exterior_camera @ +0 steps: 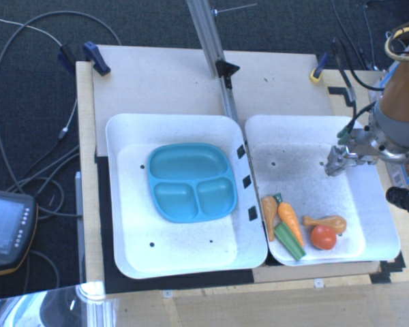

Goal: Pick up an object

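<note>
A grey robot arm reached in from the right, its claw (335,161) low over the right bin (296,142); how far open it was could not be told. A carrot (290,221), tomato (323,237) and green vegetable (288,241) lay near that bin's front edge, apart from the claw. A blue divided plate (191,181) sat in the left bin (133,251). No writing was legible

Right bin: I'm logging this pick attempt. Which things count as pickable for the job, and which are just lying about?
For the job: gripper; carrot; tomato; green vegetable; orange piece; drumstick-like piece.

Lying about: blue divided plate; blue clamp; cables.
</note>
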Robot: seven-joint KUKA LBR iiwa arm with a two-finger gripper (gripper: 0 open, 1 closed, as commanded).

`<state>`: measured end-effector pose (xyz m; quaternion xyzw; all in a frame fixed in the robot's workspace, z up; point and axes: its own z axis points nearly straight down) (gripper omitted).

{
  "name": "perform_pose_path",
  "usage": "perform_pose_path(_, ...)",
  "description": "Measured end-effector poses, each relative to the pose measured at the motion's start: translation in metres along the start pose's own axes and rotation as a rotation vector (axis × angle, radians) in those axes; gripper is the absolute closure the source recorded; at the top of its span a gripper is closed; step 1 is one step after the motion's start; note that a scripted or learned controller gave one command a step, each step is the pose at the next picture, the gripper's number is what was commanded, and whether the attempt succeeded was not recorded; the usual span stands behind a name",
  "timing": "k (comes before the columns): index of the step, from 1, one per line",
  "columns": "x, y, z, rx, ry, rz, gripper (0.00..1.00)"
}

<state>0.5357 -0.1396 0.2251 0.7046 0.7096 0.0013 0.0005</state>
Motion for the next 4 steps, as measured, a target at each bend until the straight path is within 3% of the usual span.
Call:
perform_pose_path(3, 0.147, 0.084, 0.011, -0.001, 0.0, 0.001, 1.0)
perform_pose_path(4, 0.198, 0.117, -0.001, -0.002, 0.002, 0.001, 1.0)
